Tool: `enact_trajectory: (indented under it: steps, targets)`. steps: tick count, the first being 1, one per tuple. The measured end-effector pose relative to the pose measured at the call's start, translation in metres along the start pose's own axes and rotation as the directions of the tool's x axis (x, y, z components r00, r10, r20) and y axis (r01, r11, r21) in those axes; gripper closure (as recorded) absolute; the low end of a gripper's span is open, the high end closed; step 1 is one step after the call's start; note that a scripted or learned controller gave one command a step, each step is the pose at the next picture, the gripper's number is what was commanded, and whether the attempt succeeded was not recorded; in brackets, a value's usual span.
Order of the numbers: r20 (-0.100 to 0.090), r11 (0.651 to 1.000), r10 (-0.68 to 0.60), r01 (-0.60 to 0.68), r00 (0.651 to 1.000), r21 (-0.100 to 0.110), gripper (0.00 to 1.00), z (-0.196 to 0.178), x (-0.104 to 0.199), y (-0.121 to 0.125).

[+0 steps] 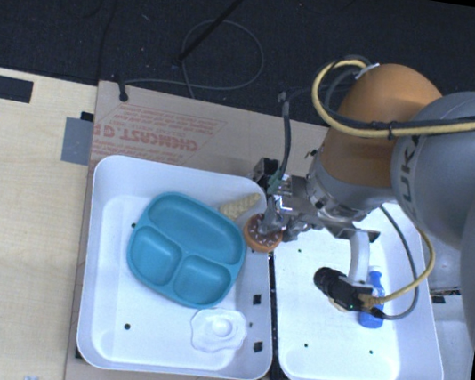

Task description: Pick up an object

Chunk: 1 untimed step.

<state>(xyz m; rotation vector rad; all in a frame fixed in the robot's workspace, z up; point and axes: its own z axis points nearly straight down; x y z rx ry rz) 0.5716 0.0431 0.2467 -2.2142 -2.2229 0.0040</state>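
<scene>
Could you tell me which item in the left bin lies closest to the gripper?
The small brown round item by the bin's right rim, right beneath the gripper; the blue plate and white piece lie farther off.

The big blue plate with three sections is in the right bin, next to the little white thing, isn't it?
Not quite. The camera view shows the blue plate in the left bin, not the right one. The rest is right: it has three sections, and the little white thing lies next to it.

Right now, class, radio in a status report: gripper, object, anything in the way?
Gripper over the bins' shared edge, above round brown object. Grasp unconfirmed. Blue divided tray close by.
</scene>
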Motion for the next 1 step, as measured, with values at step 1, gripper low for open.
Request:
enact_trajectory:
  steps: [1]
  targets:
    - [0.0, 1.0, -0.001, 0.001, 1.0, 0.001, 1.0, 0.0106, 0.0592, -0.0183]
